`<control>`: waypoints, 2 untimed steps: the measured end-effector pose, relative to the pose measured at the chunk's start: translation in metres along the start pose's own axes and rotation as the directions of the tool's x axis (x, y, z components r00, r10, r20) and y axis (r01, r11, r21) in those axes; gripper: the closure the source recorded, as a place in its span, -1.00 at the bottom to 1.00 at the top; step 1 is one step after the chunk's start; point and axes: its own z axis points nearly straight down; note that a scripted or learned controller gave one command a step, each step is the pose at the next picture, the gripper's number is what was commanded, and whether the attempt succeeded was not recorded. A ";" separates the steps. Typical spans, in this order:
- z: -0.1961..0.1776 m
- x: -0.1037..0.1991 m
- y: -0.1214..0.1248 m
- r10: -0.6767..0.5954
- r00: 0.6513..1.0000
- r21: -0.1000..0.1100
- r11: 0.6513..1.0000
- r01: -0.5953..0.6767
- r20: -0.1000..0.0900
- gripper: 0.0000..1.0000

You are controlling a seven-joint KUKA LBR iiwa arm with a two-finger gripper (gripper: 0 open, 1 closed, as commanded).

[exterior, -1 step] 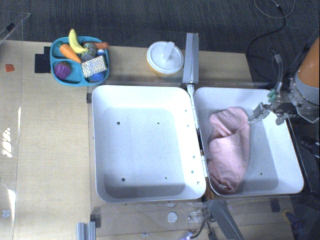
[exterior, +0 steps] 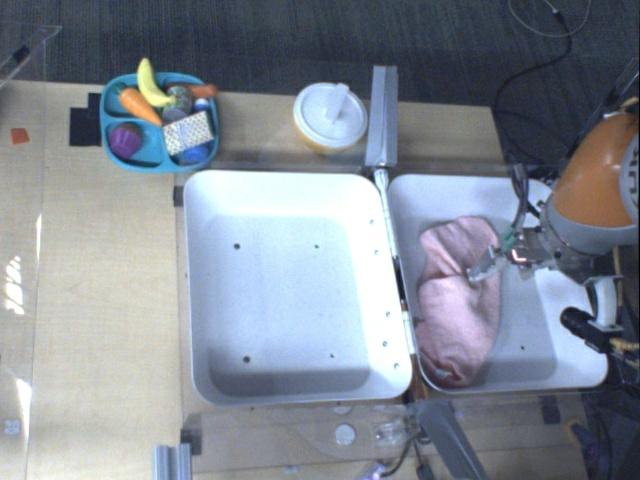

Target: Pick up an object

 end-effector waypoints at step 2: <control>0.026 0.029 0.022 -0.416 0.910 -0.010 0.909 0.416 0.006 -1.00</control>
